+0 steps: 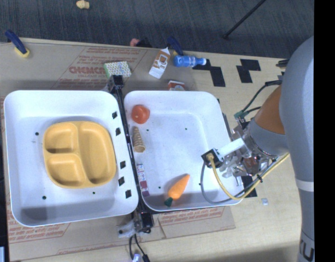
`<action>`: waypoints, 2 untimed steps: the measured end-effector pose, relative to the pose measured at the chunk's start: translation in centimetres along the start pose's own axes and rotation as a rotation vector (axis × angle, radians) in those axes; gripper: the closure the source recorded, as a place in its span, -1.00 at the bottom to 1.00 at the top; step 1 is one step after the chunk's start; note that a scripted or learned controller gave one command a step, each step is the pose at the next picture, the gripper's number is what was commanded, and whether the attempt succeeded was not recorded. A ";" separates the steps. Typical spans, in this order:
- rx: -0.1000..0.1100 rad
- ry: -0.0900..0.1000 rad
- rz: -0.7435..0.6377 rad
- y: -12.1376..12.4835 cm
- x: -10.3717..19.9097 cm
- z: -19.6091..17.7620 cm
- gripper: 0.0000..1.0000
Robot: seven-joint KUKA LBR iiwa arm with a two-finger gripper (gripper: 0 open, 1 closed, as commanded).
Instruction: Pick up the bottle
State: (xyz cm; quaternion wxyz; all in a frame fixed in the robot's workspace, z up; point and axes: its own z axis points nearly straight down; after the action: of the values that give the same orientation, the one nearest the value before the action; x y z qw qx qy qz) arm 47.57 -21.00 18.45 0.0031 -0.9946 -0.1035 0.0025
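Bottle (188, 61) is lying on its side outside both bins, on the cardboard sheet (58, 64) just past the far rim of the right bin (172, 100), next to a small carton (160, 63). It's looking like blue, smooth plastic with a paler neck end pointing right, so it's round and probably slippery.

Your gripper (228, 167) is hanging over the near-right edge of that right bin, well apart from the bottle. Honestly you're not going to read the fingers from this angle; there's a tangle of bracket, yellow cable (222, 192) and wiring around them, so I can't tell how wide they are or whether anything's between them.

What I'd be worrying about:
- The bottle rolling. A cylinder on flat cardboard is going to scoot if the fingers are closing along its length instead of across it.
- The carton sitting right beside it and getting clipped or grabbed along with it.
- The program going for bin stuff instead, since the arm is hovering over the bin with the orange carrot (177, 188), the red tomato-looking ball (140, 113) and the ridged tan cone (137, 140).
- The bin's raised rim catching the wrist on the way across.

The yellow divided plate (80, 153) in the left bin (25, 108) is glossy moulded plastic and out of the way.
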 end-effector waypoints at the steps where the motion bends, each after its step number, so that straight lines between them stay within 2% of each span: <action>1: -0.002 0.002 -0.001 -0.7 0.2 -6.8 1.00; 2: 0.000 0.000 0.000 0.0 0.0 -4.7 1.00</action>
State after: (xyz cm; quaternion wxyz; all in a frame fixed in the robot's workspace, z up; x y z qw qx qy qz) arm 47.57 -21.03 23.12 0.0029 -0.9946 -0.1033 0.0027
